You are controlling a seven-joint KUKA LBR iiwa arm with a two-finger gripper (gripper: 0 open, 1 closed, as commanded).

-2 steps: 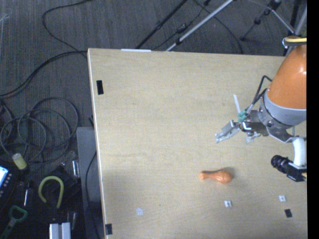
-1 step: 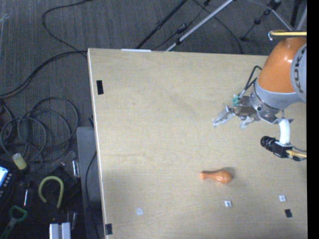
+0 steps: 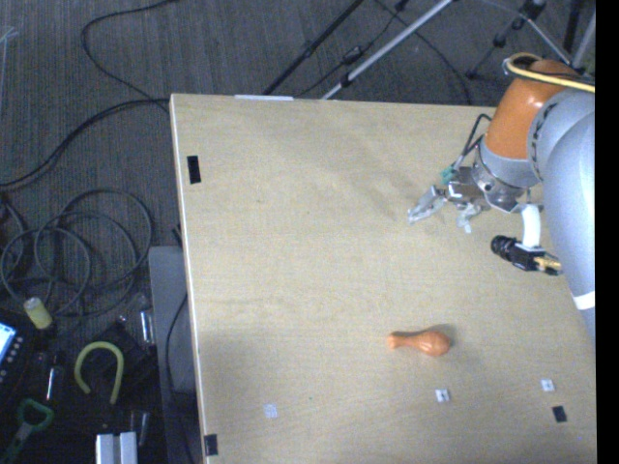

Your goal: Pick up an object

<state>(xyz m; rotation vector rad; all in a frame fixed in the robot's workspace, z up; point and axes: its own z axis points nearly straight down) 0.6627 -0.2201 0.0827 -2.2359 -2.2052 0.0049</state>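
approach step, nothing grasped yet. your hand (image 3: 443, 207) hangs over the upper right of the bench (image 3: 290, 259), fingers spread apart with nothing between them. the one object, a small orange pear-shaped piece (image 3: 422, 341), lies flat well below the hand, toward the near edge. next move, by my reckoning: carry the hand over it, line up across its narrow neck, then descend.

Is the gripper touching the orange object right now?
No. The gripper is well apart from the orange object lying nearer the bench's front.
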